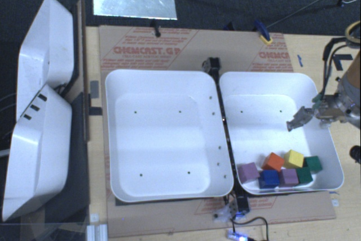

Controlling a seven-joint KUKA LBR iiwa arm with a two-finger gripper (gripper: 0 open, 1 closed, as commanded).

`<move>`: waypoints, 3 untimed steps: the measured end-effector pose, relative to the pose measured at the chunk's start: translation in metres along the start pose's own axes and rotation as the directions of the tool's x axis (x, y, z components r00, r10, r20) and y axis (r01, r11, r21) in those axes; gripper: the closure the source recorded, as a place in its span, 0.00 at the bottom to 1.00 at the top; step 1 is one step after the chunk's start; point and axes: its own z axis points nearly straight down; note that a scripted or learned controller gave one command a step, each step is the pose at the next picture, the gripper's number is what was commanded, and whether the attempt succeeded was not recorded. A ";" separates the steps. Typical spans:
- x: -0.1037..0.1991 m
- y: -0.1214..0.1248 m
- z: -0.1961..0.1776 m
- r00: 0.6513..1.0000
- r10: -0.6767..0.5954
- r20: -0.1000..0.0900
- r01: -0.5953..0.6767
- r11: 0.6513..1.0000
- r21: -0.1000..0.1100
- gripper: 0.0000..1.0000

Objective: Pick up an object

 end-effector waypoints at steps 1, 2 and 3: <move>0.066 0.044 0.037 1.000 -0.007 -0.002 0.007 1.000 0.003 0.00; 0.051 0.118 -0.007 1.000 -0.001 0.001 0.001 1.000 -0.004 0.00; 0.016 0.163 0.031 1.000 0.002 0.000 -0.002 1.000 0.004 0.00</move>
